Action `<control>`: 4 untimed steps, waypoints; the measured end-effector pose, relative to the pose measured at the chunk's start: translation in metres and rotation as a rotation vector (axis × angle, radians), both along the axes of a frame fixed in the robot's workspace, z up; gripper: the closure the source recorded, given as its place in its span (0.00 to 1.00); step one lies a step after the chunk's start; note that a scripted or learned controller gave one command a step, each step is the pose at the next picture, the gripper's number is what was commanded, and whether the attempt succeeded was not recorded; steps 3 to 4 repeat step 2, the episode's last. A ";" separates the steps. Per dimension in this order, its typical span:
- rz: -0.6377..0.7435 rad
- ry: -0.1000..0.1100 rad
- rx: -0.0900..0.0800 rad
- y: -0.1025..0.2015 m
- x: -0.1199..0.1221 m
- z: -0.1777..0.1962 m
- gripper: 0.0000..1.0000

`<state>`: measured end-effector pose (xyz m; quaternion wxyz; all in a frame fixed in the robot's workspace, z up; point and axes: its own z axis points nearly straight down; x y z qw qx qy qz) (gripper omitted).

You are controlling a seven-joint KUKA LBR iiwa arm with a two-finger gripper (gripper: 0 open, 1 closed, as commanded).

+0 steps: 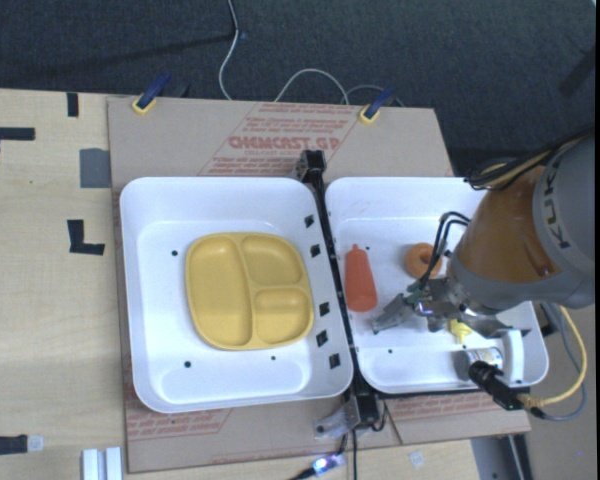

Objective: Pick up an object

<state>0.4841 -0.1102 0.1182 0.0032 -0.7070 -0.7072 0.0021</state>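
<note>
The orange carrot-like object is lying on the floor of the right bin, close to the divider between the bins, with nothing lifting it, so the pick appears not yet made. A small orange ring-shaped object is sitting just to its right. The gripper is hovering just right of and below the carrot-like object, its fingers standing apart and holding nothing. The arm is reaching in low from the right, wrist angling toward the carrot-like object. The yellow divided plate is resting in the left bin.
</note>
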 end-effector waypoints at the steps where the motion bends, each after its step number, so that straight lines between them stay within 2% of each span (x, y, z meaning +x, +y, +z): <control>1: 0.000 -0.005 -0.002 0.000 -0.001 -0.035 0.00; 2: 0.000 -0.007 -0.002 0.000 0.000 -0.023 1.00; 4: 0.000 -0.007 -0.002 0.000 0.000 -0.023 1.00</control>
